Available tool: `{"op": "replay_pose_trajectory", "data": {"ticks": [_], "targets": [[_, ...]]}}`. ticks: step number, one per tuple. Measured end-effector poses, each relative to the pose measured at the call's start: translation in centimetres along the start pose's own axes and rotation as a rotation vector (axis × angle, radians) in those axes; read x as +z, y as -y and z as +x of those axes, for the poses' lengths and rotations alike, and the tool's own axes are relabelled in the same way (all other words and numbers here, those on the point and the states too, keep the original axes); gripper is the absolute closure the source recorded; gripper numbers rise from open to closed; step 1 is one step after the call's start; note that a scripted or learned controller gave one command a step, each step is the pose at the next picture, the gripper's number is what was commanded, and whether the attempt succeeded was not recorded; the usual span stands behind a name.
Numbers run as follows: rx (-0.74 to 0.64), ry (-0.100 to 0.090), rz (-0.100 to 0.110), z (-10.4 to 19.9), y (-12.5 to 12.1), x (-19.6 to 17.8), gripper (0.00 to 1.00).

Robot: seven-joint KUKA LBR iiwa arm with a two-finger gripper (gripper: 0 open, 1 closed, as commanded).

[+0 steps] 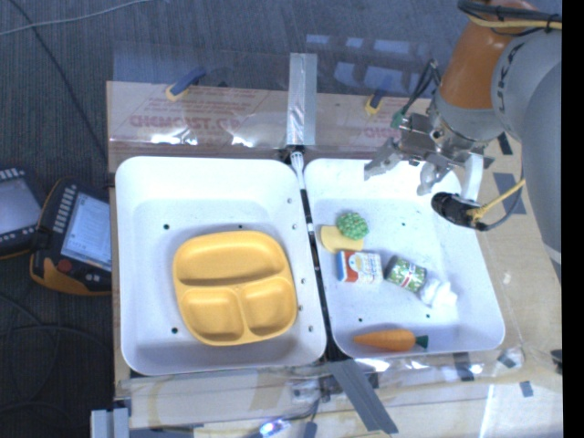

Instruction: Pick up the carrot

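The carrot (391, 340) is orange with a small green top and lies flat along the near edge of the right bin (474, 272). My gripper (402, 165) hangs over the far edge of that bin, well away from the carrot, with its two fingers spread and nothing between them.
In the right bin also lie a green broccoli (351, 224) on a yellow piece (336, 239), a small white and red carton (362, 267) and a green can (407, 275). A yellow divided plate (235, 286) sits in the left bin (146, 245). A handheld pendant (73, 240) rests left of the bench.
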State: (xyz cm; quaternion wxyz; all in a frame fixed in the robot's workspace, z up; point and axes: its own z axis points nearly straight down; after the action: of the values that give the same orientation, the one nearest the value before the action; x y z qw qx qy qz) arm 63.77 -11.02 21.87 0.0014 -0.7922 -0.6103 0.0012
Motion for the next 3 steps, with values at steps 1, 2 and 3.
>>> {"op": "replay_pose_trajectory", "data": {"ticks": [1,2,3], "targets": [[0.007,0.004,0.001,1.3,-1.3,11.3,0.0],[0.005,0.006,0.003,1.3,-1.3,10.4,1.0],[0.375,0.002,0.002,6.5,5.4,3.7,1.0]]}}
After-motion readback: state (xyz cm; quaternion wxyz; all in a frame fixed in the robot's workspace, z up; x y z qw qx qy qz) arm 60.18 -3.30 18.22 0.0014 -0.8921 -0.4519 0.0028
